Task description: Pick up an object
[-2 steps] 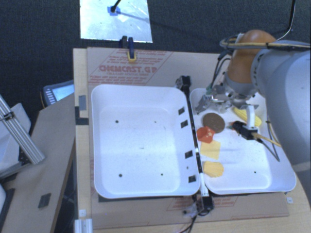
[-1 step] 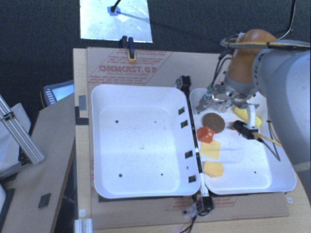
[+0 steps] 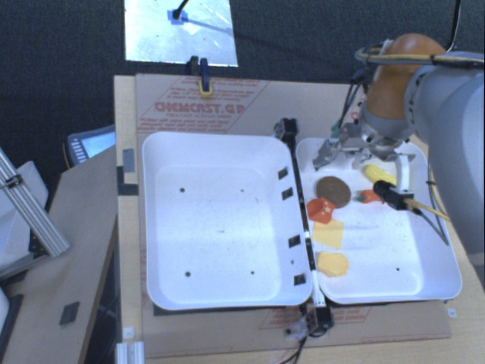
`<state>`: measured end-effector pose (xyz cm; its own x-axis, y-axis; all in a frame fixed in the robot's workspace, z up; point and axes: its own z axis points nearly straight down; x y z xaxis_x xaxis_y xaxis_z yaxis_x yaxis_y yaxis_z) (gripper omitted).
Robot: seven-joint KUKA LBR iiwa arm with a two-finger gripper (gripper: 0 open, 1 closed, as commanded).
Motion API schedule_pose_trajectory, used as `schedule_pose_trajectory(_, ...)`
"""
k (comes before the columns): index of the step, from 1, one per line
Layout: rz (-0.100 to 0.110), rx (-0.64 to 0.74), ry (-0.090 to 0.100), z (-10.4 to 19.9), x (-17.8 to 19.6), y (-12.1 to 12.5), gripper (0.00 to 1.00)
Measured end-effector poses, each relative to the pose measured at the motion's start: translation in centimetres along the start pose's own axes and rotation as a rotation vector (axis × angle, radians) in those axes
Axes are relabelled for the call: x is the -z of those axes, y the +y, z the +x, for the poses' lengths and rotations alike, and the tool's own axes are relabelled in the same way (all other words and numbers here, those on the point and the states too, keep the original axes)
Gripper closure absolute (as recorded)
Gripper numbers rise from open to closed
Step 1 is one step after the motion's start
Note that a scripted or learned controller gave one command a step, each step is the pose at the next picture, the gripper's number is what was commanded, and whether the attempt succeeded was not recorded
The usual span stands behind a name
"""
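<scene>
Hand [image 3: 345, 149] hovers at upper edge of right bin [image 3: 436, 279], right of frame centre; fingers hard to make out, cannot tell spread. Nearest thing: brown disc [image 3: 333, 190], just below hand. Red piece [image 3: 320, 210], two yellow pieces [image 3: 328, 235] run down-frame from disc. Left bin [image 3: 220, 226] at frame centre-left. Cardboard [image 3: 201, 106] under bins reads "CHEMCAST GP".

A dark wall [image 3: 61, 36] fills the back, well up and left of the claw [image 3: 342, 146]. A shiny silver panel [image 3: 180, 21] hangs there. Beneath lies a cardboard sheet [image 3: 220, 101] with red lettering on a pale wooden bench [image 3: 83, 241], far left.
</scene>
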<state>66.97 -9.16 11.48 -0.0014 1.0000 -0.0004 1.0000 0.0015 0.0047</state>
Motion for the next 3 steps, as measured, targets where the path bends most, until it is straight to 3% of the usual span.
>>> schedule_pose_trajectory(1, -0.008, -0.001, -0.002, -1.6, 9.8, 0.2, 0.00)
schedule_pose_trajectory(2, 0.009, 0.004, 0.001, 1.1, -3.7, -1.6, 0.00)
schedule_pose_trajectory(3, -0.001, 0.003, 0.000, 0.2, 0.8, 0.0, 0.00)
